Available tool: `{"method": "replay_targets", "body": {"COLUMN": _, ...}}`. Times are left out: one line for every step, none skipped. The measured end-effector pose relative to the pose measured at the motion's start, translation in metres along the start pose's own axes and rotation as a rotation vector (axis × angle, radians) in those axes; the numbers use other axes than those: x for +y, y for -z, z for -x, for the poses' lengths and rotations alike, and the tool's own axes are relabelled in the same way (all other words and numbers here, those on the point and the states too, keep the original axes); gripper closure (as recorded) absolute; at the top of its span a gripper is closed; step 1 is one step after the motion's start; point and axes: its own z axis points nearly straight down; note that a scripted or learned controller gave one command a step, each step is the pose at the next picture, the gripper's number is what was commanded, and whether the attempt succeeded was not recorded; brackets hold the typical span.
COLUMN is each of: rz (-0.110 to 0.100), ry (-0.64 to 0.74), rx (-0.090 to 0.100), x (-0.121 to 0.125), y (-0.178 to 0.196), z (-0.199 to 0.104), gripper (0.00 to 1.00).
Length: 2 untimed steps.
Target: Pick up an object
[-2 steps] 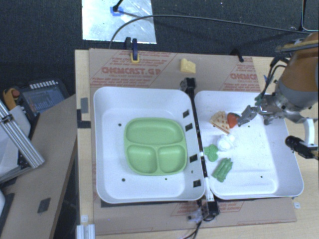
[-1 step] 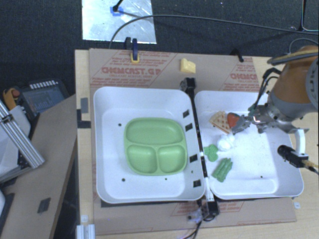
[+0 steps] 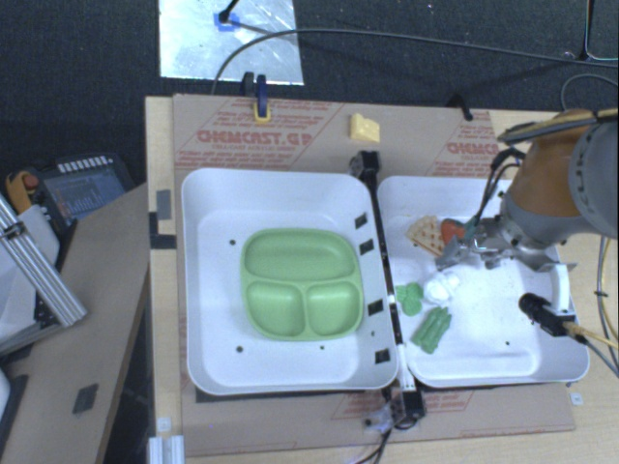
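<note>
End effector (image 3: 462,249), finger state indeterminate, poised in the right bin (image 3: 503,356), white object (image 3: 441,287) just below-left.

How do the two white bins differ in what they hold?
The left bin holds one large green divided tray, lying flat. The right bin holds several small loose items: a tan cracker, a white lump and green pieces; the gripper is in it. Both are shallow, white.
</note>
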Motion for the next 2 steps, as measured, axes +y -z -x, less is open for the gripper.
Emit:
{"method": "replay_targets", "body": {"rz": 0.002, "ry": -0.001, "rx": -0.001, "x": 0.001, "y": -0.017, "z": 0.000, "gripper": 0.00}}
{"method": "replay_targets", "body": {"rz": 0.005, "ry": -0.002, "rx": -0.001, "x": 0.002, "y": -0.005, "z": 0.000, "gripper": 1.00}}
